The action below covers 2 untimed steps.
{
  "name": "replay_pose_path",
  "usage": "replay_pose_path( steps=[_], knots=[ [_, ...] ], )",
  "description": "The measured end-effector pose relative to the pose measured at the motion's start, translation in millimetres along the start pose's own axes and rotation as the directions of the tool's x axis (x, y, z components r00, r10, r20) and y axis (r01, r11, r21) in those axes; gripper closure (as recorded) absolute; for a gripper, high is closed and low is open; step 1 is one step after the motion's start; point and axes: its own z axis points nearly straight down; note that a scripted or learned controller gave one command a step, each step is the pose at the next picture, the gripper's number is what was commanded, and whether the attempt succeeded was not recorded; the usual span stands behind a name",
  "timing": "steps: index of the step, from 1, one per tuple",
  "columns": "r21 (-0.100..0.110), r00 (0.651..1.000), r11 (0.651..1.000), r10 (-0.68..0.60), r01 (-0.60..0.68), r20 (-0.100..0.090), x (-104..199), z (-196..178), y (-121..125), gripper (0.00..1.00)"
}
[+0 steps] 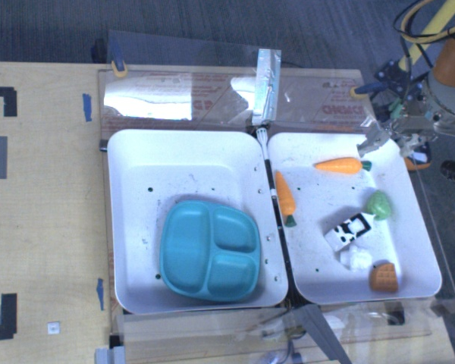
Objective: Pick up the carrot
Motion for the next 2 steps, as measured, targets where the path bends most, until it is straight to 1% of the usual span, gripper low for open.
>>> replay_pose_path(
  steps=[1,2],
  knots=[
    [0.011,0.994,0.994,-0.107,0.107,-0.004,8,123,37,0.0],
    [-0.01,0.994,0.994,-0.11,0.11,0.01,6,100,44,1.0]
  ],
)
